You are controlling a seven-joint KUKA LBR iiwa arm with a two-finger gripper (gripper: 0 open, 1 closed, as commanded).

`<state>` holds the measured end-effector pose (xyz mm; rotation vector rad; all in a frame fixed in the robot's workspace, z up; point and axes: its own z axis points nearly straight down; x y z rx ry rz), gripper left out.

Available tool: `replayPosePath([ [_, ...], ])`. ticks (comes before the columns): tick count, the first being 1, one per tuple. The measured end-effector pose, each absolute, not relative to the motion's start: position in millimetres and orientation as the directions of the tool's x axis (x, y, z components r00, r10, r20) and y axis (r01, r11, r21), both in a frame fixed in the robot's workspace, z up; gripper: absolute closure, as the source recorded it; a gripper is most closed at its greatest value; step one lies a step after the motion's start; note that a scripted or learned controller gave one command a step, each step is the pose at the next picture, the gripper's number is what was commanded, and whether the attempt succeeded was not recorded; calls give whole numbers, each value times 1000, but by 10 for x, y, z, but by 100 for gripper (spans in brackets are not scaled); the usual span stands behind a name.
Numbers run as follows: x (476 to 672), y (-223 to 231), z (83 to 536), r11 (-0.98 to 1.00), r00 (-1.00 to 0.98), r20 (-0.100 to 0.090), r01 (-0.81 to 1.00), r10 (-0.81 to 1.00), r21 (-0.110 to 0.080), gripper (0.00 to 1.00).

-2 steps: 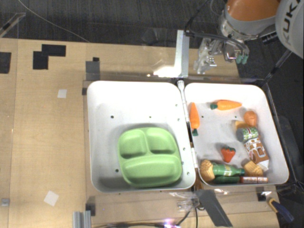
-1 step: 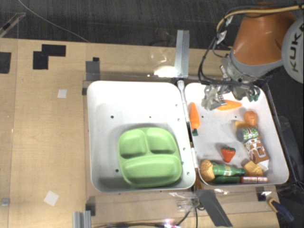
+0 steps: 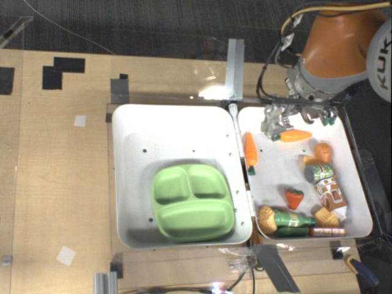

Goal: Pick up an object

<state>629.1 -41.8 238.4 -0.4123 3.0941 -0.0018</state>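
Observation:
My gripper [image 3: 277, 125] hangs over the back of the right bin [image 3: 361, 207], below the orange wrist band. A small orange carrot [image 3: 294, 136] lies crosswise right at the gripper's tip, its left end touching or tucked under the gripper. Whether the carrot is gripped or resting on the bin floor is unclear. A second, longer carrot [image 3: 250, 149] with a green end lies along the bin's left wall, left of the gripper.
The right bin also holds an orange toy [image 3: 323, 152], a printed can [image 3: 329, 187], a strawberry [image 3: 294, 198], a green bottle [image 3: 291, 221] and a cone [image 3: 327, 216] along the front. A green divided plate [image 3: 193, 201] sits in the left bin [image 3: 135, 139].

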Motion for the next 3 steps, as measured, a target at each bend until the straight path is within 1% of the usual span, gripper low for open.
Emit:
replayPosePath([
  [3, 6362, -398, 2782, 965, -963, -53, -263, -263, -11, 100],
])
